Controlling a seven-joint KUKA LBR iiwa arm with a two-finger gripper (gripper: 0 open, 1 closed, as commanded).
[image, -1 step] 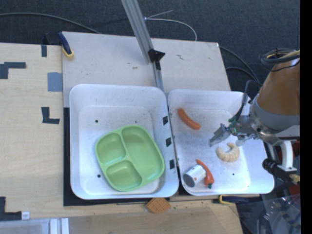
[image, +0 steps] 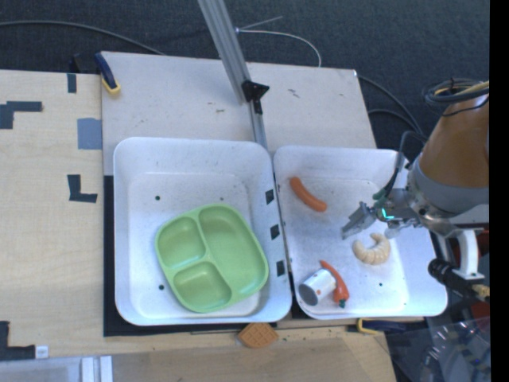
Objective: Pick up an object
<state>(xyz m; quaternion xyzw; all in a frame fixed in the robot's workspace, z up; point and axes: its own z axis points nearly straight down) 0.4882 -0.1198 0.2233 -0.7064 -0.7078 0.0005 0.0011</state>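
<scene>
1. While the pale croissant-shaped pastry toy (image: 373, 251) lies in my right white bin (image: 413, 297), I see the gripper (image: 362, 220) just beside it at eleven o'clock, fingers spread, pinching nothing.
2. At ten o'clock lies an orange sausage (image: 307, 194).
3. My left white bin (image: 131, 213) holds a green divided plate (image: 211, 257).

claw (image: 359, 220) above croissant (image: 372, 250) in right bin (image: 350, 159).

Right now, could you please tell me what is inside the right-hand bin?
The right bin holds an orange sausage, a pale shrimp, a white cup and a red pepper. The gripper covers a patch of floor.
</scene>
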